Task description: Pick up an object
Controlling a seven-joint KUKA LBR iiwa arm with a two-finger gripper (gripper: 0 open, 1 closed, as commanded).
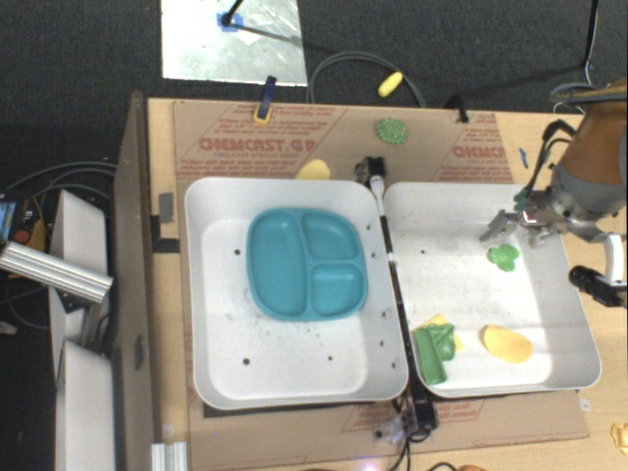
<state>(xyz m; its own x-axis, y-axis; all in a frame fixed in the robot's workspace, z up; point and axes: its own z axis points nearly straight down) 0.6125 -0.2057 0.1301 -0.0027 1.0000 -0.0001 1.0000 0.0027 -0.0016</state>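
Green object (503, 257) lay in right bin (461, 292) just below end effector (518, 222); finger state unclear, arm cut off at right.

Grey arm (589, 199), orange band (599, 150)

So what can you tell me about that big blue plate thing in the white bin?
The blue divided plate looks like smooth teal plastic, a rounded square with raised ridges splitting it into three sections: one tall one on the view's left and two smaller ones on the right. It lies flat, right side up, near the middle of the left white bin, turned slightly askew. It rests on the bin floor, apart from the walls. Its sections look bare.
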